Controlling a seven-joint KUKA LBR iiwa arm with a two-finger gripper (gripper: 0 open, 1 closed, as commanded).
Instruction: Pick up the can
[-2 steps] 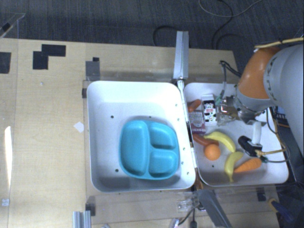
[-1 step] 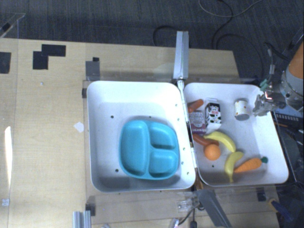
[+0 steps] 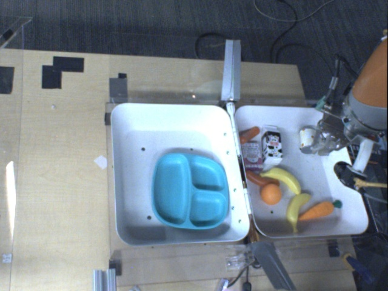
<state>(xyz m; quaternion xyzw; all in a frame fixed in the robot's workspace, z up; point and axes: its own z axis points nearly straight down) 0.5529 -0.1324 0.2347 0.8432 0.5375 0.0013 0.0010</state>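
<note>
Far to the left of the jaws, the shallow white left bin (image 3: 130, 132) holds a light-blue divided plastic plate (image 3: 190, 191), which plays no part in this step. In the white right bin (image 3: 357, 223), still left of the jaws, lie a reddish sausage (image 3: 249, 134), a small cow-print carton (image 3: 272, 145), a round orange fruit (image 3: 271, 193), 2 yellow bananas (image 3: 284, 178) and an orange carrot (image 3: 315, 211).

The pale silvery metal can (image 3: 308, 139) sits just left of the jaws, close against the wrist hardware. I cannot tell how far the jaws are open, or whether they have hold of the can at all. I judge the grasp unconfirmed. To do it well, I would want the jaws centred across the can's round body and low enough not to pinch its rim, then a slow straight lift. The can stands apart from the carton, so nothing should drag along.

The grey arm with its orange band (image 3: 371, 90) enters from the right. The pale wooden surface (image 3: 60, 162) carries 3 or so black tape patches (image 3: 63, 70) far left of the jaws. Beyond it is dark carpet (image 3: 121, 17) with a loose thin cable (image 3: 285, 8).
</note>
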